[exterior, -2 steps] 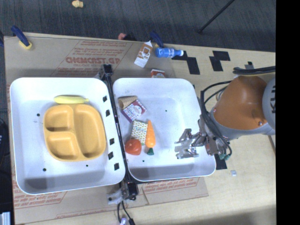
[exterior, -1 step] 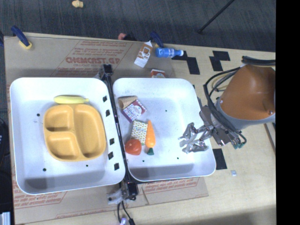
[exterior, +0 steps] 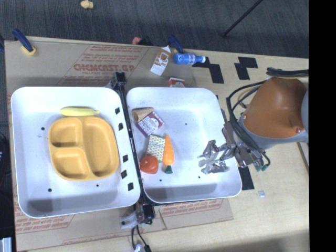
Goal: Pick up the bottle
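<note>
Nearest cam, bottom of view: front rims of both white bins, cable clip at the seam.

Left bin (exterior: 21,140): yellow divided tray (exterior: 84,146) lying flat mid-bin, banana (exterior: 80,111) touching its far edge.

Right bin (exterior: 181,190): toy food bunched along left wall — tomato (exterior: 149,164), carrot (exterior: 168,151) upright-ish beside it, checkered packet (exterior: 155,145) between, red-labelled packet (exterior: 149,124) farther back. Rest of floor bare.

Gripper (exterior: 210,159) low over right bin's near-right corner, wrist and orange band coming in from the right. Metal fingers (exterior: 212,167) parted a little, pointing left; nothing seen between them. Not gripping anything.

Farther back, past right bin's far rim: small red-white item (exterior: 176,81) at the rim, carton (exterior: 160,61) on the cardboard, blue clip behind.

Bottle (exterior: 188,59): blue, clear body, lying on its side on the bench outside both bins, just beyond right bin's far edge. Long axis roughly left-right, cap end toward the right, judging by the narrow tip.

Key relation: bottle well apart from fingers, up-view and slightly left, w/ the bin's far wall between. Likely needs lift clear of bin, travel toward far side, then jaws turned across the bottle's short width. Rolling risk on contact, prob. No progress on the pick yet.
</note>
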Available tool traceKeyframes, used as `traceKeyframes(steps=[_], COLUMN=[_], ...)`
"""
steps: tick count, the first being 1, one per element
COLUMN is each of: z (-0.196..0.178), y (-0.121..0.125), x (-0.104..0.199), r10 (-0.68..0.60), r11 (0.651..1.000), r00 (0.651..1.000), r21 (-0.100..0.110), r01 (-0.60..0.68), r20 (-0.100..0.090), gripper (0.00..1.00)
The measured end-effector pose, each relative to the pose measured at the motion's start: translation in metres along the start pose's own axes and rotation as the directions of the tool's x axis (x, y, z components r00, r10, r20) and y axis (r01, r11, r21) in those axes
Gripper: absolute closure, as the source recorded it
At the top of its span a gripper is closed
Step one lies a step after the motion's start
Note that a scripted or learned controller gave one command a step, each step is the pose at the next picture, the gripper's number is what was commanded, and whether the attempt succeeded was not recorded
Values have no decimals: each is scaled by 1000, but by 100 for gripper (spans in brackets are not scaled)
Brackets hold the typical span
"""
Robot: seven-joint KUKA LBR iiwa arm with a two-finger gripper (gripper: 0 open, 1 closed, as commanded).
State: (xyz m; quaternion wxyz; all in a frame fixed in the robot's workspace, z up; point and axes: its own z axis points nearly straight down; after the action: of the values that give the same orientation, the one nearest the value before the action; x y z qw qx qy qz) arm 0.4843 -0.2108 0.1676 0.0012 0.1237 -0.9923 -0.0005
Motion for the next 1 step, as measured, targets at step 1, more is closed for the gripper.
traceKeyframes(steps=[1], z=[-37], y=[0], x=[0], r10=[-196], r11=[981], r00=[981], r21=[3], r01=[196], r20=[3], gripper=[100])
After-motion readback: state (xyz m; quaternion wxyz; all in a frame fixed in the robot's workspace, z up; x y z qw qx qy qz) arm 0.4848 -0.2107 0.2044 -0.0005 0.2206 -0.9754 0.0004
